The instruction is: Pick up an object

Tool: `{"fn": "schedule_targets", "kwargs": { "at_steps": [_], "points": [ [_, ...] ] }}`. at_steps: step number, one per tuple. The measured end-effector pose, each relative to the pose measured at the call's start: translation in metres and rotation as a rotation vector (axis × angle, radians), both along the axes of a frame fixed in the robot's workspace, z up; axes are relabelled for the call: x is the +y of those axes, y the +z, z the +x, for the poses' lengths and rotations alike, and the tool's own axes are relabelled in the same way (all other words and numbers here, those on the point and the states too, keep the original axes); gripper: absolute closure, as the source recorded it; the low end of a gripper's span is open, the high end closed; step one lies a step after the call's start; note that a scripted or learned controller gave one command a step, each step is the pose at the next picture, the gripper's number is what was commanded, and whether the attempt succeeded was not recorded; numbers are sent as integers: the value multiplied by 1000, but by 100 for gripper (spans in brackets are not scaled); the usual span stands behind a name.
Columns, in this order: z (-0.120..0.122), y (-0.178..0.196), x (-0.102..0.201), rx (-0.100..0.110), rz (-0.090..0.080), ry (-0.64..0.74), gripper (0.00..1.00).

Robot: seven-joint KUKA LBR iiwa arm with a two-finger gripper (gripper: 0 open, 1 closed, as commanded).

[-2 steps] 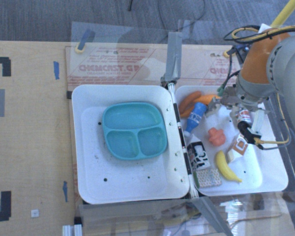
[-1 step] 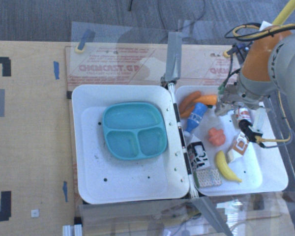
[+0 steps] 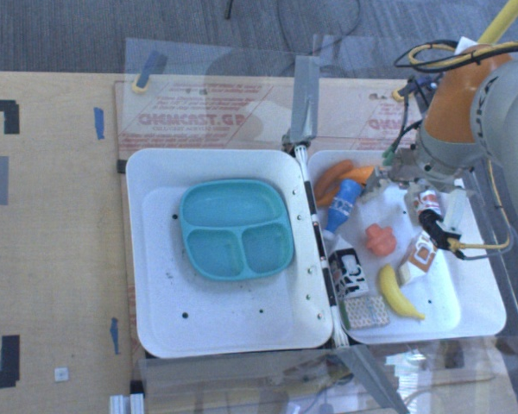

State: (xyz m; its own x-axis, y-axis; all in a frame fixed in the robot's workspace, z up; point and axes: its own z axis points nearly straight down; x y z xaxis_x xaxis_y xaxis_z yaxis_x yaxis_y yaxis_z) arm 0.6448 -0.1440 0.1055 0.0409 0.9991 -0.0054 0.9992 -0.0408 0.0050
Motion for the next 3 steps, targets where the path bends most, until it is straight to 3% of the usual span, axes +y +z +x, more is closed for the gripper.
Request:
{"fn": "schedule_targets", "kwargs": {
  "at_steps": [1, 2, 3],
  "points": [
    [12, -16, -34, 27, 31, 14, 0],
    [17, -19, 22, 31, -6, 20, 0],
    [18, -10, 25, 33, -1, 22, 100]
  ]
}}
